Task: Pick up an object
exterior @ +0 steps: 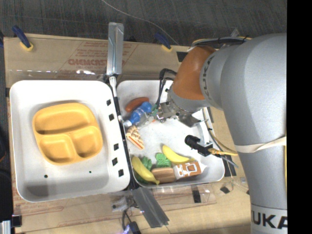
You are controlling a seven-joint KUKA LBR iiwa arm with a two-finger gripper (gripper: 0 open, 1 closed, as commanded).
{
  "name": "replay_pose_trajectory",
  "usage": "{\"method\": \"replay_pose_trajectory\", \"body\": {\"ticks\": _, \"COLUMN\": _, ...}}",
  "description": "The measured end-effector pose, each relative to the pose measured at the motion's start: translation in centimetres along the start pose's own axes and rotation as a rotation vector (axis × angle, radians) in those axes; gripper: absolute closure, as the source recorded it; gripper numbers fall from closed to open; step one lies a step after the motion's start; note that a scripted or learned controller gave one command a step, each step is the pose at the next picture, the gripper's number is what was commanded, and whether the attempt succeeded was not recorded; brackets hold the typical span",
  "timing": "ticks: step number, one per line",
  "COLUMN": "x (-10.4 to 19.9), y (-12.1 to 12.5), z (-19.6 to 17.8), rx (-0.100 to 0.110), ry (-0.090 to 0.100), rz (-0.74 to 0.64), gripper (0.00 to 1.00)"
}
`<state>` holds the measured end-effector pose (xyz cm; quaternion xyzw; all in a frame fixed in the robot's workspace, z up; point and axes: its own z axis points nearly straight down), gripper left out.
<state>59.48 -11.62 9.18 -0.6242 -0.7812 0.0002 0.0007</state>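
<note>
From my remote seat I see the grey arm reaching in from the right, its orange band above the back of the right bin. The tool sits low over that bin's back half. I cannot tell whether it is wide or narrow, or whether it holds anything. Just beside it to the left lies a blue bottle, and a small green piece lies right at the tool's tip; whether they touch I cannot make out. A red sausage lies just behind the bottle, near the bin's back left corner. Further forward, against the left wall, lies a small striped orange-and-white piece. The front of the bin is crowded. One banana lies toward the middle and a second banana in the front left corner. Between them are a green leafy piece and a brown bun. A white carton with orange print lies just right of the bun. The left bin holds a yellow divided tray, well apart from the tool. Both bins rest on the brown surface.
</note>
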Motion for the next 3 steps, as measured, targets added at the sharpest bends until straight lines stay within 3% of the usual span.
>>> {"method": "replay_pose_trajectory", "body": {"ticks": 1, "x": -1.7, "y": 4.7, "z": 0.6, "rx": 0.054, "ry": 0.009, "rz": 0.237, "gripper": 0.0}}
{"method": "replay_pose_trajectory", "body": {"ticks": 2, "x": -1.8, "y": 4.9, "z": -0.4, "rx": 0.046, "ry": 0.001, "rz": 0.233, "gripper": 1.0}}
{"method": "replay_pose_trajectory", "body": {"ticks": 3, "x": 6.1, "y": 8.0, "z": -10.6, "rx": -0.01, "ry": 0.001, "rz": 0.246, "gripper": 1.0}}
